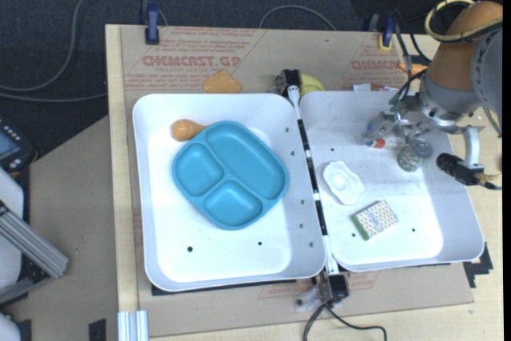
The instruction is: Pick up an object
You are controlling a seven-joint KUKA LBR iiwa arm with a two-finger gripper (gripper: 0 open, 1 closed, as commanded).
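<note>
The tool (397, 133) hung low over the right bin (447, 239), presumably to grab something, with the white piece (341, 180) and patterned packet (375, 219) nearby; its grip I cannot tell.

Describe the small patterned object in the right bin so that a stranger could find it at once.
Look at the right white bin, the one without the blue tray. Near its front edge lies a small flat square packet, turned at an angle. Its green and white checked pattern separates it from the plain white object just behind it.
</note>
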